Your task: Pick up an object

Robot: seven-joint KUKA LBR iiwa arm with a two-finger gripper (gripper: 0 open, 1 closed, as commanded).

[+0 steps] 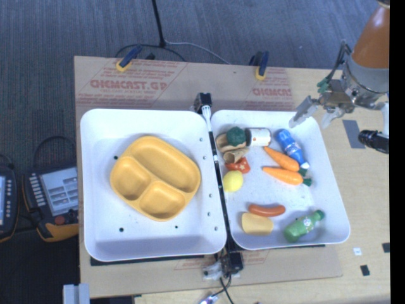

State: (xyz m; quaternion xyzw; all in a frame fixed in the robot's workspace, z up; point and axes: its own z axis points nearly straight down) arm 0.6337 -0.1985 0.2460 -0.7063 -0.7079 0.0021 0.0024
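While two carrots (281, 159) lie together, one lemon (233, 182) sits apart.

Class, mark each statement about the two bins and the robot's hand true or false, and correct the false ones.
1. The yellow divided plate lies in the left bin. True.
2. The hand is gripping a carrot. False: it hangs open over the right bin's far corner, holding nothing.
3. Two carrots lie in the right bin. True.
4. The green bottle lies on the plate. False: it lies in the right bin's near corner.
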